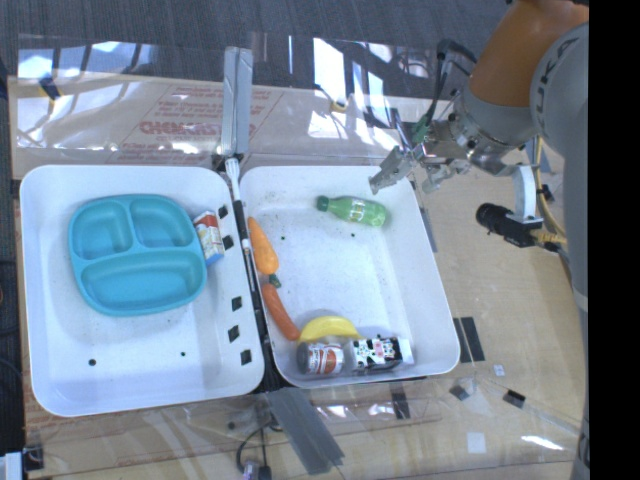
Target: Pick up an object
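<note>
Can (322,358) at near rim; hand (387,179) above green bottle (352,210), grip state unclear.

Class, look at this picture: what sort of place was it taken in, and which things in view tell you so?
Probably a robotics lab test bench, not a kitchen. A robot arm reaches over two white bins holding toy-like food: carrots, a green bottle and a blue divided plate.
</note>
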